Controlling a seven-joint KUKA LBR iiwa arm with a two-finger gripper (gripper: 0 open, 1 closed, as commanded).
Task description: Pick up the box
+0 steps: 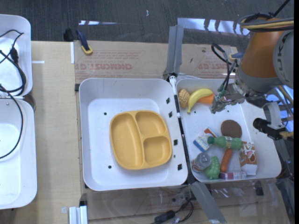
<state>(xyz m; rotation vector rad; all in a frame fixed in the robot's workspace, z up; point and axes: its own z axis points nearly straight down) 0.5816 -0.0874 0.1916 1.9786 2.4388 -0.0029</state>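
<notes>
Brown cardboard-covered bench [140, 59] bearing two shallow white bins side by side; grey arm with orange band [266, 50] entering from the right.

Left bin [88, 125]: one yellow three-compartment plastic plate [140, 139]. Right bin [275, 164]: yellow banana [198, 97] at far left corner, with a knobbly yellow corn-like piece [184, 96] just left of it; brown round disc [231, 128] near centre; green bottle [226, 142] lying below the disc; small blue-and-white box [203, 140] touching the bottle's left end; orange carrot [225, 159]; green leafy toy [212, 168]; white-and-red carton [248, 158] right of the carrot. Two-finger gripper [219, 104] just right of the banana, above the disc, well apart from the box; finger spread and any hold cannot be told.
</notes>
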